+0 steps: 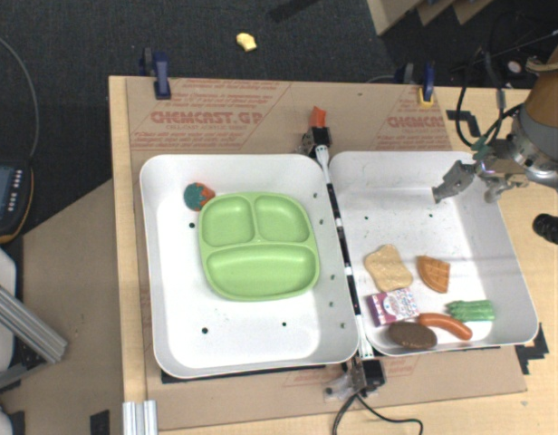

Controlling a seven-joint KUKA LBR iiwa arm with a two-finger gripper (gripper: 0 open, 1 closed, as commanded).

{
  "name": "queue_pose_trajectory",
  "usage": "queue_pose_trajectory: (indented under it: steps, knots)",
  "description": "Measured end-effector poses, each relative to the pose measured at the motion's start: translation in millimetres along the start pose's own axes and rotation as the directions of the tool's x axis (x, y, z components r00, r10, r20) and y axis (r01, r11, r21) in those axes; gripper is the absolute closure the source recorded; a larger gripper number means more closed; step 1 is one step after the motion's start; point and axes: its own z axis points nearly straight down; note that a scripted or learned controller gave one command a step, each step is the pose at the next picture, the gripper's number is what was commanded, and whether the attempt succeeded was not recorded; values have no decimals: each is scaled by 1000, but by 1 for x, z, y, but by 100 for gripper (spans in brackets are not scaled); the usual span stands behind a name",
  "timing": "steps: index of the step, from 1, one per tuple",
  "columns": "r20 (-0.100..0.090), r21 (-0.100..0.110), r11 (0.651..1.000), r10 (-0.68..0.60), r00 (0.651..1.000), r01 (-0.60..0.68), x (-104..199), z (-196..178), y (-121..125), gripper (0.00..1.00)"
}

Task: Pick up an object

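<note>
My gripper hangs over the far right corner of the right bin, fingers slightly apart, holding nothing. Six food pieces cluster along that bin's near edge. The left bin carries one green divided plate and one small ball.

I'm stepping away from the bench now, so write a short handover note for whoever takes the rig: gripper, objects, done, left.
Gripper: hanging over the upper right part of the right white bin, nothing seen between its fingers; open or shut cannot be told.
Right bin, near its front: tan bread slice, orange wedge-shaped piece, purple and white packet, dark brown oval piece, orange-red sausage, green vegetable piece.
Left white bin: green three-compartment plate, small orange and teal ball at its upper left.
Done: nothing picked.
Left: lower onto one object, grasp, lift.
</note>
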Motion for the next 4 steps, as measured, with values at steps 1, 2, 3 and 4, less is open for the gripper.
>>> queue_pose_trajectory:
  steps: [1, 2, 3, 4]
  knots:
    - [-2, 8, 1000, 4, 1000, -4, -15, 51, -51, 0]
    - [-3, 7, 1000, 1, 1000, -1, -2, 138, -78, 0]
    - [2, -4, 1000, 1, 1000, -1, -3, 122, -75, 100]
    - [-2, -12, 1000, -12, 1000, 12, 92, 27, -54, 100]
